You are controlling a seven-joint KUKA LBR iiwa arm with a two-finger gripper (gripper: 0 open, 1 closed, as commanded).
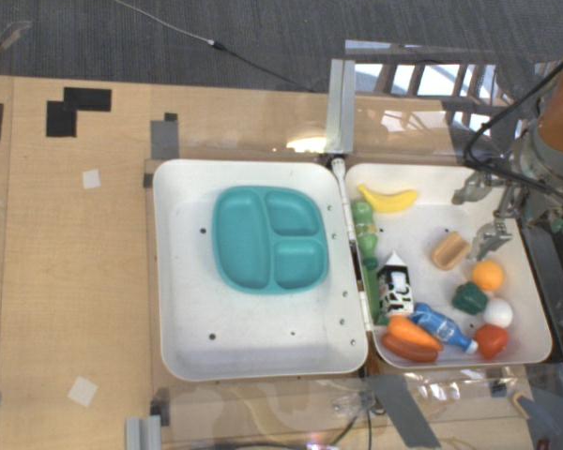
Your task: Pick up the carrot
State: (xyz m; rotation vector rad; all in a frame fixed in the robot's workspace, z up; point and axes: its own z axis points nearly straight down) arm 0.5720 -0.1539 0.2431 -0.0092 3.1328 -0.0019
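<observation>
You've got the right bin (535, 340) with the gripper (488, 216) hovering near its far right edge, jaws apart, holding nothing. Carrot (414, 332) lies at the bin's near left corner, well apart from the jaws, long axis running left-right, slightly slanted.

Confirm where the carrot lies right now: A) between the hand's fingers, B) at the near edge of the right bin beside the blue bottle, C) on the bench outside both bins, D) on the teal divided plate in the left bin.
B: the carrot lies at the right bin's near edge, against the blue bottle.
</observation>
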